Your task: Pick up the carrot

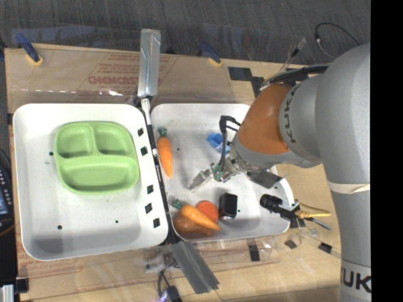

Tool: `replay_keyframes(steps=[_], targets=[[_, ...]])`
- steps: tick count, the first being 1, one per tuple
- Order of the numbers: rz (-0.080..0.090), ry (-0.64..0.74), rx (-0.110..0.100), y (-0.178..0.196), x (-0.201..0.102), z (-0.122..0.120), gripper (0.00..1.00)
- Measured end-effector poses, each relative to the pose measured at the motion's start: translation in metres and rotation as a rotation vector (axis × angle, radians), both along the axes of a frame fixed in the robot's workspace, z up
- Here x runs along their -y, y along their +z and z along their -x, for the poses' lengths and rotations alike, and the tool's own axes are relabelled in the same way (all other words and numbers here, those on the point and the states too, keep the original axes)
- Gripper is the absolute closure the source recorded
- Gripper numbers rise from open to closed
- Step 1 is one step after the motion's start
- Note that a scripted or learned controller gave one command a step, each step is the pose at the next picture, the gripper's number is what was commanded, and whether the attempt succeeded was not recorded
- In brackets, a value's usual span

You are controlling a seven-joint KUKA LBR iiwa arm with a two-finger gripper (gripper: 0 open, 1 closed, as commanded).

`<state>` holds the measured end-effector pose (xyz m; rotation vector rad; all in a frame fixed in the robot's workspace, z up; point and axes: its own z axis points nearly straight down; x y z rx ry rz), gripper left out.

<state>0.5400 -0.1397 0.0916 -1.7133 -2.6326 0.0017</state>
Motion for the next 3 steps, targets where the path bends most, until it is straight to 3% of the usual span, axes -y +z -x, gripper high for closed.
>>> replay_keyframes(steps=[1,2,3], targets=[[0.000,0.223,0.003,0.002,0.065,-0.028,0.00],[0.000,0.404,0.003,0.053,-0.007,-0.033,0.00],[-0.002,0.537,-0.001,0.030,-0.019,-0.004,0.00]])
